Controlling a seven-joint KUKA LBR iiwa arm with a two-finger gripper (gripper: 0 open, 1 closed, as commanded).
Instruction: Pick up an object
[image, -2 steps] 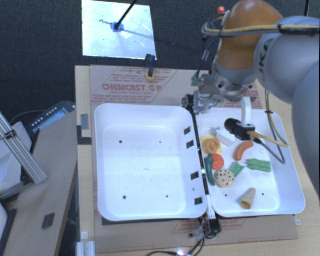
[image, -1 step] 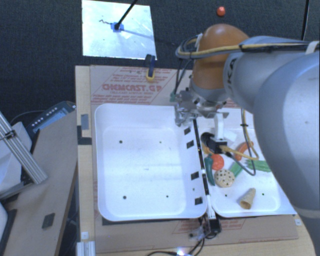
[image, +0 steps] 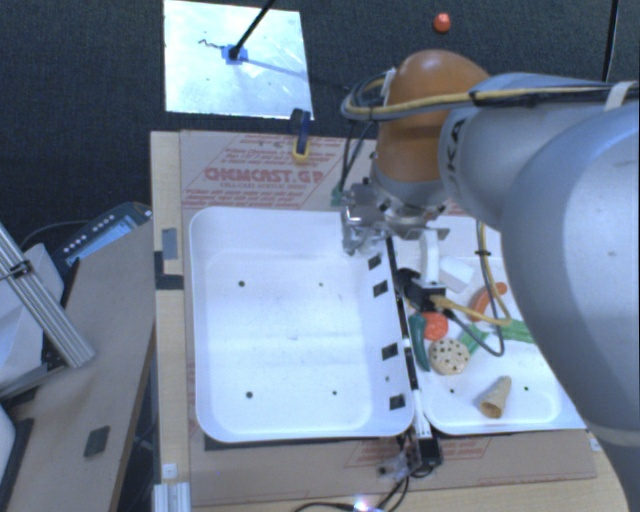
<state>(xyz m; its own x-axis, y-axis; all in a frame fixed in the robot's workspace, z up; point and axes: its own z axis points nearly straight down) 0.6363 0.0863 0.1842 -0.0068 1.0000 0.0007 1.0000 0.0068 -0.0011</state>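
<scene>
My gripper (image: 368, 232) hangs below the orange-banded wrist, over the far end of the ridge where the two bins meet. In the right bin (image: 530, 410) lie several small items: a white block (image: 456, 272), an orange carrot-like piece (image: 486, 297), a red round piece (image: 435, 326), a speckled cookie (image: 449, 356), a tan cone (image: 493, 396), and a green piece (image: 503, 331). All of them sit nearer to me and to the right of the gripper. The grey arm hides the bin's far right part. Nothing shows held in the gripper.
The left bin (image: 215, 300) is a shallow white tray with a raised rim. Black clips (image: 389, 351) line the ridge between the bins. A yellow-and-blue clamp (image: 299, 138) stands on the cardboard behind the bins. Metal rails (image: 40, 300) lie off the bench's left side.
</scene>
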